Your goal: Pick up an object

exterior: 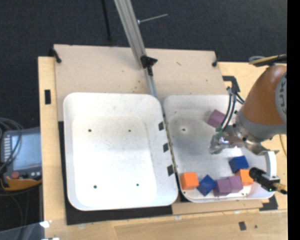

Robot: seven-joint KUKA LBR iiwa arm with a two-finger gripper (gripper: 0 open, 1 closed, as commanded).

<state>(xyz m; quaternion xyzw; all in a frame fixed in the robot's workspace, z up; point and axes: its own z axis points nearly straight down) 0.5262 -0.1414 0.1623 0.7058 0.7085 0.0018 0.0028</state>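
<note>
The arm's metal tool (221, 145) hangs over the right shallow white plastic bin (190, 111); whether it grips anything cannot be told. A mauve foam block (216, 118) lies just above it, while blue (238, 163), orange (190, 180) and purple blocks (229, 185) cluster below it.

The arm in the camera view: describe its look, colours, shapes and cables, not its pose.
The arm has a broad rounded orange shell that passes into a grey section toward the wrist. Thin dark cables, one of them greenish, run down its side to the gripper, a small metallic silver-grey assembly. No lettering or markings can be made out.
</note>
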